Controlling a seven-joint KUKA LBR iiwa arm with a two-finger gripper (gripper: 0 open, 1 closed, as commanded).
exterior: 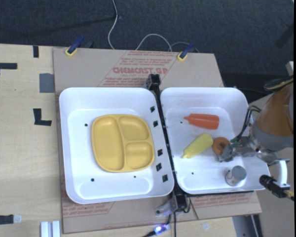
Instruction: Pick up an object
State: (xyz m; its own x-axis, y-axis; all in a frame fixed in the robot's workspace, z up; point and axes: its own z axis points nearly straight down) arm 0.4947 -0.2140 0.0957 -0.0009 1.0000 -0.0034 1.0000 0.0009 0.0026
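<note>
Reaching in (camera view): the grey arm with its orange band (278, 113) comes from the right and dips into the right bin (237, 97).
Tool: the tool (229, 152) sits low at the right side of the right bin, just beside a small brown ring-shaped object (219, 144); how its jaws stand I cannot tell, as the wrist covers them.
Likely target: the brown ring, near the bin's middle right, looks closest to the tool, possibly touching it; no object visibly sits in the grasp.
Other candidates: an orange-red bottle (202, 120) lies toward the bin's far side; a yellow bottle (197, 145) lies slantwise just left of the ring; a small grey cylinder (235, 175) stands near the front wall.
Left bin: the left bin (69, 132) carries a yellow divided plate (122, 143), well apart from the tool.
Tabletop: both bins rest on a brown board (138, 70) over the tabletop (19, 132).
Doing the step well: I judge it best to centre over the ring, away from the yellow bottle, close squarely, then lift straight up.
Risk: a skewed close may nudge the ring against the bottle.
</note>
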